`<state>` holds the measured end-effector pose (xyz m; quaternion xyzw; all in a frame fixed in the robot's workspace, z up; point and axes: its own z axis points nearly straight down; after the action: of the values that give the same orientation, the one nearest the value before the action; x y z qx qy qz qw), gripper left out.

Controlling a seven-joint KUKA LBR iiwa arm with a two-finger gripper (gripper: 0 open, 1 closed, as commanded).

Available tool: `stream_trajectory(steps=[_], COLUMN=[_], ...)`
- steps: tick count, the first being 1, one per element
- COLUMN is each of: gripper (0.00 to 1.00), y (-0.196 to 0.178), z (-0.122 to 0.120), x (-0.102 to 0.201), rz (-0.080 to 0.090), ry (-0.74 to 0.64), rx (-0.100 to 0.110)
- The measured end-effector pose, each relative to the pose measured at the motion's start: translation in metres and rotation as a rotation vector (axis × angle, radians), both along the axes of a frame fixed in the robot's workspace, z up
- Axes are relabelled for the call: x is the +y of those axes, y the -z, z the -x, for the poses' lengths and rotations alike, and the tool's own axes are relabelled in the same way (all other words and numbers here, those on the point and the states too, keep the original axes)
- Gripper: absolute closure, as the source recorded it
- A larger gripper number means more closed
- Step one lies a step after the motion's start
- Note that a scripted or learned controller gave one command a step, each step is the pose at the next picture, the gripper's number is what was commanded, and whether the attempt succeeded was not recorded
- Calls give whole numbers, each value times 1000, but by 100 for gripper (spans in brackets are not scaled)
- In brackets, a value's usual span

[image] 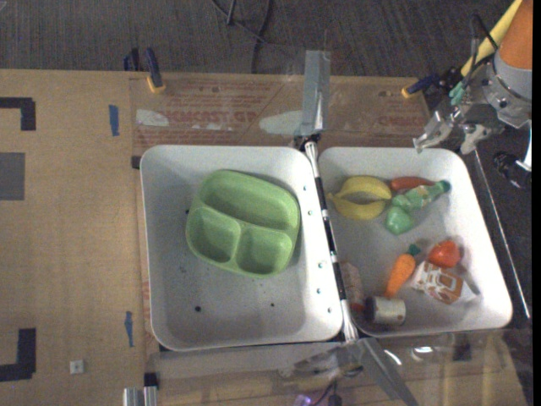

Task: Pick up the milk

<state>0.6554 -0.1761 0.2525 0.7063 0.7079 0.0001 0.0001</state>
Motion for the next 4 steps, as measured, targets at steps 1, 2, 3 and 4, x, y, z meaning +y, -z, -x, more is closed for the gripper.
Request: stream_trajectory(steps=[1, 2, 3, 4], gripper=[0, 0, 0, 0], y=[28, 65, 136, 161], z=[67, 138, 172, 138], x=[-48, -41, -34, -37], rz=[1, 0, 3, -12], ry=[31, 74, -38, 52], rx=[1, 1, -12, -16])
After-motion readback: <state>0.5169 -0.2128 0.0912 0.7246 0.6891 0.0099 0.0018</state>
